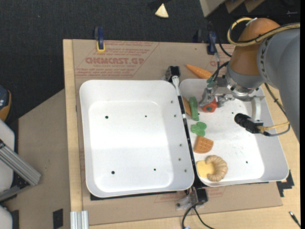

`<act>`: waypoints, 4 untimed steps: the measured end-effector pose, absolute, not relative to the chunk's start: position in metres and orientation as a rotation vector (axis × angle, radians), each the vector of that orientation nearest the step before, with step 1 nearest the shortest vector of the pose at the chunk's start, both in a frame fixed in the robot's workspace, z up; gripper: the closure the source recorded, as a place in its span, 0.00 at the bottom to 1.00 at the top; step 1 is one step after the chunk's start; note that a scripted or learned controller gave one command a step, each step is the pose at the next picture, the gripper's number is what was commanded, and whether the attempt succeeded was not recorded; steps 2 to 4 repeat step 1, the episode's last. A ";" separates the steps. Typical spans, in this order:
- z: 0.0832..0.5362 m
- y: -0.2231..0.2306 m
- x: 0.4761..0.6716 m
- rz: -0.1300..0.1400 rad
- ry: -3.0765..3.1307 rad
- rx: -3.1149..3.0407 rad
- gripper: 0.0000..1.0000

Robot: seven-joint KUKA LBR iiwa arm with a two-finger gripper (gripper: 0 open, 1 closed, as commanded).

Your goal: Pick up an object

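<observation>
End effector [210,100] sits low in my right bin [267,168], fingers pinching a red toy [208,107] beside the green stick [193,106].

- Two shallow white bins: the left bin [95,142] and the right bin [267,161], side by side on the counter [71,70].
- One croissant [217,167].
- One waffle piece [203,144].
- Two green pieces [198,127] [193,105].
- One red piece [209,107].
- One carrot [198,71], beyond the right bin's far rim.
</observation>
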State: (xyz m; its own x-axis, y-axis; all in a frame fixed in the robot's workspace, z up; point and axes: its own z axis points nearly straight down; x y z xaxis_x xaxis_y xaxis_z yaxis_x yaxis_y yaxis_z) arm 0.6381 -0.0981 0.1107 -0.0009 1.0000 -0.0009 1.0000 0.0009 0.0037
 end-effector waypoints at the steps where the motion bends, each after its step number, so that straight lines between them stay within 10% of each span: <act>1: 0.191 -0.009 0.661 0.016 2.229 2.206 1.00; 4: 0.191 -0.009 0.661 0.016 2.229 2.206 1.00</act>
